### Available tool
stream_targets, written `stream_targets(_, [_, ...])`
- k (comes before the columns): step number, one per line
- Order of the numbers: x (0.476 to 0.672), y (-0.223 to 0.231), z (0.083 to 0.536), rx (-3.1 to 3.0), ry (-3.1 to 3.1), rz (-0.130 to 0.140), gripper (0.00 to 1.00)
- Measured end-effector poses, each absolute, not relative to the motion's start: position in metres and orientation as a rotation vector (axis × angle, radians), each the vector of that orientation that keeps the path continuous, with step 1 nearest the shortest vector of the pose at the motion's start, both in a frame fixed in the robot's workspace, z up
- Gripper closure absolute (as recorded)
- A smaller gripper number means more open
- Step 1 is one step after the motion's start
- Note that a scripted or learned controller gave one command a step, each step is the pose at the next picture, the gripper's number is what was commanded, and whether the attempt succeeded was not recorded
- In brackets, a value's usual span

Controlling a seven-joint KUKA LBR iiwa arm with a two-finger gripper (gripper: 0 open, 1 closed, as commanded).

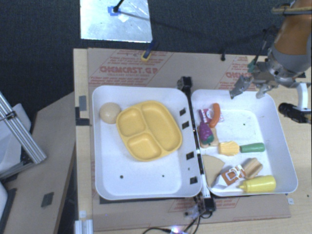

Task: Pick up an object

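Sitting side by side on the counter [58, 130], the left bin [105, 179] holds a yellow divided tray [146, 129] with a beige ball [110, 112] touching its far-left edge, while the right bin [282, 145] holds an orange-red piece [215, 113], a purple piece [205, 131], a yellow brush with a green handle [242, 147], a tan wedge [212, 163], a bread-like piece [252, 167], a red-and-white packet [232, 175] and a yellow bottle [258, 183]. The end effector [250, 89] hangs over the far edge of the right bin, its fingers spread apart with nothing between them, well apart from the objects lower in that bin.
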State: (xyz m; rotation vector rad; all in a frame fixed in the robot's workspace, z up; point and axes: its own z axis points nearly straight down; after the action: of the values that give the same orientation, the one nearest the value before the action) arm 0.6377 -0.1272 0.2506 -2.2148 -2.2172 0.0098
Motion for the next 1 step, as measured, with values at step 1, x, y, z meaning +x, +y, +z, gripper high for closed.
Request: stream_targets(1, [0.6399,-0.127,0.2581,-2.22,-2.226,-0.002,0.0])
